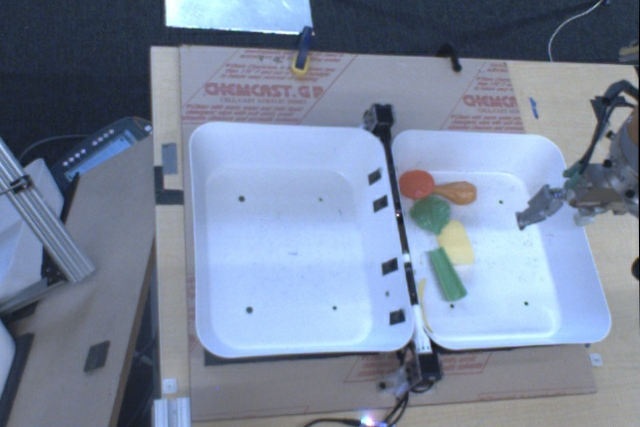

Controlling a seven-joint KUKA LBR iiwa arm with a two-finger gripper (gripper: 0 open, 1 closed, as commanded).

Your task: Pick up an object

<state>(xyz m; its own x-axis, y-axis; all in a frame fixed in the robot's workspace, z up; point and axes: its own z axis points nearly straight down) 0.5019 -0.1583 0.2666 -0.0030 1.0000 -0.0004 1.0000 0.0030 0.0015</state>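
With the claw (528, 214) hanging over the right bin (585, 315), whether spread or pinched I cannot tell, the toys (440, 230) are lying to its left, so centring over one before descending seems wise.

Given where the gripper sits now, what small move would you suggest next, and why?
Probably shift the gripper toward the left, over the yellow piece: it hovers at the right bin's right side, apart from the toy foods clustered by the divider.
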